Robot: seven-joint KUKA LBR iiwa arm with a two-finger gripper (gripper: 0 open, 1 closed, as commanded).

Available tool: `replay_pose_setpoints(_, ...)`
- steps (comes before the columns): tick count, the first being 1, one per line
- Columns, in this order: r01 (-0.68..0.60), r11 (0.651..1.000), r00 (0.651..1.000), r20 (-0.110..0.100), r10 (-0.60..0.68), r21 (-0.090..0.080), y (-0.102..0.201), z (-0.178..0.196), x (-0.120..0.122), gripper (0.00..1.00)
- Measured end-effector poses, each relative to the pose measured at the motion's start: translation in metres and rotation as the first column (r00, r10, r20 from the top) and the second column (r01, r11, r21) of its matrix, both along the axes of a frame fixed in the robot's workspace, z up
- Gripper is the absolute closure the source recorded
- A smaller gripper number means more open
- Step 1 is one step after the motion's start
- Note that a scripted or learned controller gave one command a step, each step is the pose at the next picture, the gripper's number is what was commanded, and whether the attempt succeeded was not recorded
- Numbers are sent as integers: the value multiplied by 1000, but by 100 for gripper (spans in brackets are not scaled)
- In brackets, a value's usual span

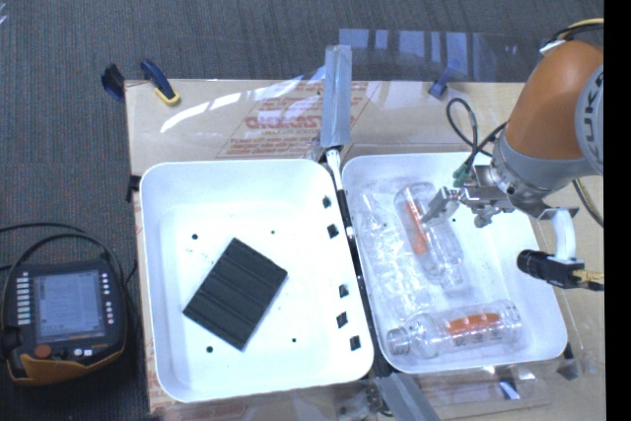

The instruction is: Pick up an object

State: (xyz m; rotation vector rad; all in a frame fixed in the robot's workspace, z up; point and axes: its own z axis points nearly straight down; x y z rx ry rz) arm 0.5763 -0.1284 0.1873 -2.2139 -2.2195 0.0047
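Several clear plastic bottles lie in the right bin. One with an orange label lies at a slant in the bin's upper middle. A second lies on its side along the front wall, and a third, plain clear one lies near the left wall. A flat black ribbed pad rests in the left bin. My gripper hangs low over the right bin, right at the upper end of the slanted bottle. Nothing shows as held in it.
A control pendant sits on the floor left of the bench. A blue and yellow clamp grips the bench's back left corner. A grey upright post stands behind the seam between the bins. A black cable end hangs off the wrist over the right bin's right side.
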Motion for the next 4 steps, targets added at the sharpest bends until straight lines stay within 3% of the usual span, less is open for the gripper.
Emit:
replay_pose_setpoints(1, -109, 994, 994, 4, 109, -1, -7, 7, 42, 0)
replay_pose_setpoints(2, -309, 951, 951, 6, 309, -1, -6, -101, 57, 0)
replay_pose_setpoints(3, -305, 952, 952, 4, 305, 2, -6, -93, 57, 100)
replay_pose_setpoints(4, -280, 960, 960, 5, 280, -1, 67, -1, 68, 100)
